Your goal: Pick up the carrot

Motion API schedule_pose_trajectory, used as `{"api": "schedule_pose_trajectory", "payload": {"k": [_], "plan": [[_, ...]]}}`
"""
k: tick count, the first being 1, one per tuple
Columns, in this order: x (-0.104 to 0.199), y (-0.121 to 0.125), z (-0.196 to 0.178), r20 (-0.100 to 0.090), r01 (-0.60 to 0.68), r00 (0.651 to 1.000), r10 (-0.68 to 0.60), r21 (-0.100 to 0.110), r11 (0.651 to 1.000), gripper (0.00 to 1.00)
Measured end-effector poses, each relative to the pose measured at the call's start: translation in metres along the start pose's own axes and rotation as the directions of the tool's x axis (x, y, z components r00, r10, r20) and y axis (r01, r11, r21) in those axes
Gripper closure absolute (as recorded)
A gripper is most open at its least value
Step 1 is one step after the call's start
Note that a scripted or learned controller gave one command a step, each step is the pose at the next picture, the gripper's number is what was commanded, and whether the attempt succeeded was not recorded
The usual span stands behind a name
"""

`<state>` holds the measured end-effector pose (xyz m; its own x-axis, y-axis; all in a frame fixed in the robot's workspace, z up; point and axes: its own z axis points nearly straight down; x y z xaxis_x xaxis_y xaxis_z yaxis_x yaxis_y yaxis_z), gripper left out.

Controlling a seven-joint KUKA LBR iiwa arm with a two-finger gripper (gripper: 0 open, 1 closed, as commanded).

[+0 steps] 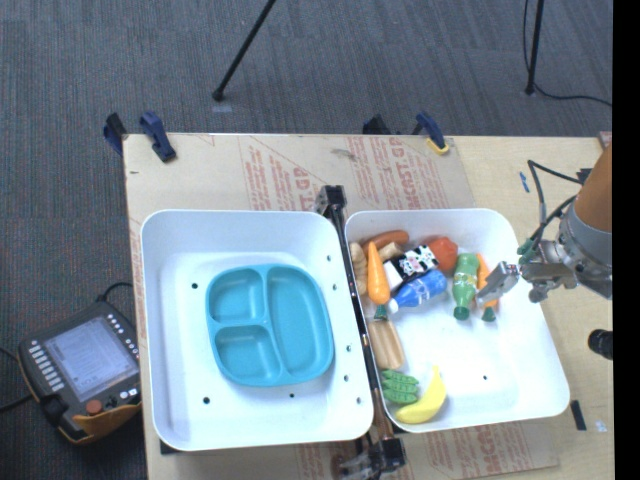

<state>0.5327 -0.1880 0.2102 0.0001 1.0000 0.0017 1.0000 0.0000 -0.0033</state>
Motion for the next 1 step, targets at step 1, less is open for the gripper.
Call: {"api": "schedule_pose_trajectory", "payload": {"k": [1], "plan": [[-0.0164, 0.0303, 0.1234, -0.005, -0.14, 0.99, 0.14, 0.003, 0.99, 0.0]]}}
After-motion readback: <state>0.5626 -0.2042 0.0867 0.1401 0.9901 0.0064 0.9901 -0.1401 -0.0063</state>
